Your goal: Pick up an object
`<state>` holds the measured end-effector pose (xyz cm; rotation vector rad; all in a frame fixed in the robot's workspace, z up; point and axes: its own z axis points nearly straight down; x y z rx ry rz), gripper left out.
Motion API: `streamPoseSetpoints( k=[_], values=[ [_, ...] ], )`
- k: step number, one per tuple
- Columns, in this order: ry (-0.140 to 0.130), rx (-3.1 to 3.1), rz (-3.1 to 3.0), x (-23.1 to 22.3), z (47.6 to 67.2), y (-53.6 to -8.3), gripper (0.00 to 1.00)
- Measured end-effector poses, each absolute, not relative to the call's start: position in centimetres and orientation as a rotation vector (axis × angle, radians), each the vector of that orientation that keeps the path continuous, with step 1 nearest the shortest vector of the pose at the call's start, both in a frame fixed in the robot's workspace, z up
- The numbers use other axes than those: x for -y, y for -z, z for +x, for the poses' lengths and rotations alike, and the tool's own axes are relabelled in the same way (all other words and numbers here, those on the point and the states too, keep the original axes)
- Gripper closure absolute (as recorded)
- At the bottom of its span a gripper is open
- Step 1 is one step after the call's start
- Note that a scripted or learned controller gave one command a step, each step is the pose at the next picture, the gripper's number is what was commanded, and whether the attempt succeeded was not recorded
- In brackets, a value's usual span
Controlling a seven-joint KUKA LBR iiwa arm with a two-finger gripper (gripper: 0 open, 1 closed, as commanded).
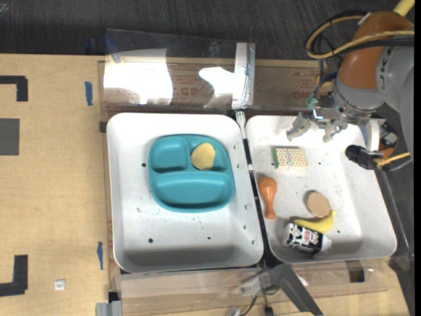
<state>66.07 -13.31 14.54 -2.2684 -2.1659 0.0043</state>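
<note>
Right bin point(375, 236): gripper point(314, 130) spread apart, holding nothing, at far edge; patterned packet point(290, 158) just beneath, untouched.

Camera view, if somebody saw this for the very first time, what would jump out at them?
Probably the teal divided tray in the middle of the left bin, with a yellow round object in its upper right compartment. Next, the grey arm with its orange band, its gripper over the right bin's far edge with its fingers spread and nothing between them. Small items cluster at that bin's near side, including a banana.
</note>
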Motion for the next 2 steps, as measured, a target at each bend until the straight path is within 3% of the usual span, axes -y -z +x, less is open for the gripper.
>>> streamPoseSetpoints(
  k=[1, 2],
  values=[
    [0.016, 2.309, -2.152, 11.4, 65.0, -9.6, 0.0],
    [0.027, 2.319, -2.161, 11.5, 65.4, -11.1, 1.0]
  ],
)
